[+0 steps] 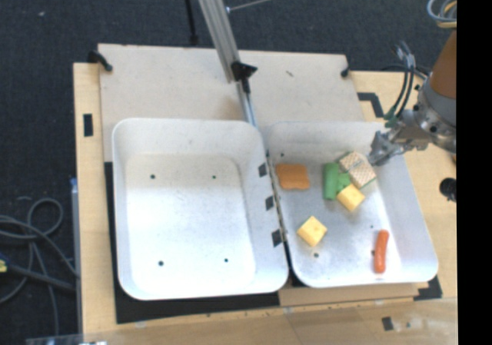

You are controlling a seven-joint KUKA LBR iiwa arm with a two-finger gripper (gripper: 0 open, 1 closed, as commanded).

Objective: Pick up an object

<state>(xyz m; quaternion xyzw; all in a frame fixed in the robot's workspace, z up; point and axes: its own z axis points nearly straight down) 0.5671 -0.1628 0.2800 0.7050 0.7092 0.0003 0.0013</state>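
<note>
The right bin [407,205] holds several small objects. An orange-brown block [292,177] lies near its left wall. A green piece [333,180] sits beside a speckled tan cracker-like block [357,167] and a yellow cube [350,197]. Another yellow cube [311,230] rests lower down, and an orange-red carrot-shaped piece [380,250] lies near the front right. My gripper [382,149] hangs at the bin's upper right, just right of the speckled block, with nothing visibly between its fingers.
The left bin [123,182] stands beside the right one on the wooden bench. A metal pole [219,21] slants up from between the bins at the back. Cables lie on the floor at the lower left.
</note>
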